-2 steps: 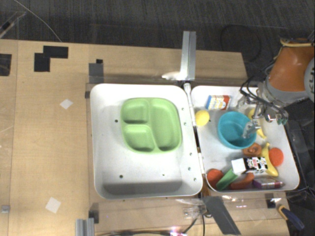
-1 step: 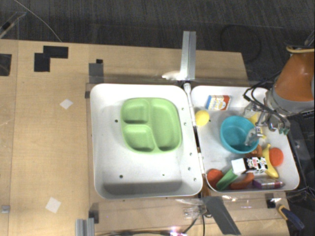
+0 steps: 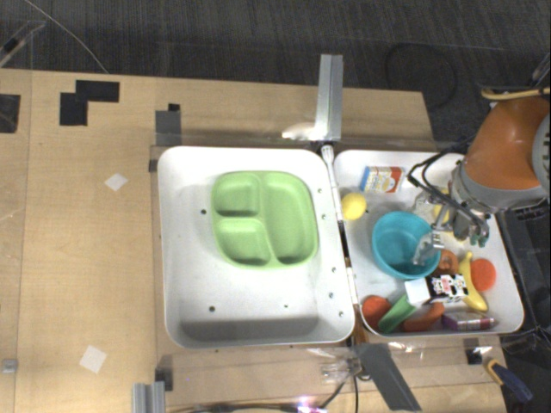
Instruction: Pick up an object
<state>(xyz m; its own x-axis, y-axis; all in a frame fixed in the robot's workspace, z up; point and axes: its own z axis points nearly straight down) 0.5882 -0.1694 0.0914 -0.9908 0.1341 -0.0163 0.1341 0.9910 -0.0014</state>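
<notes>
The right bin (image 3: 379, 160) holds a heap of small items. A blue bowl (image 3: 398, 241) lies in its middle, with a yellow lemon (image 3: 353, 205) to its left and a small white carton (image 3: 381, 179) behind it. At the front lie a red tomato (image 3: 374, 306), a green piece (image 3: 394, 314), a black-and-white box (image 3: 446, 286), a banana (image 3: 472, 287), an orange ball (image 3: 483, 271) and a purple marker (image 3: 469, 322). My gripper (image 3: 436, 241) hangs low over the bowl's right rim, with the wrist and orange band (image 3: 510, 149) above it. I see nothing held.
The left bin (image 3: 185, 299) carries a green divided plate (image 3: 263, 218) in its middle. A metal post (image 3: 330, 101) stands behind the seam between the bins. Wooden bench lies to the left.
</notes>
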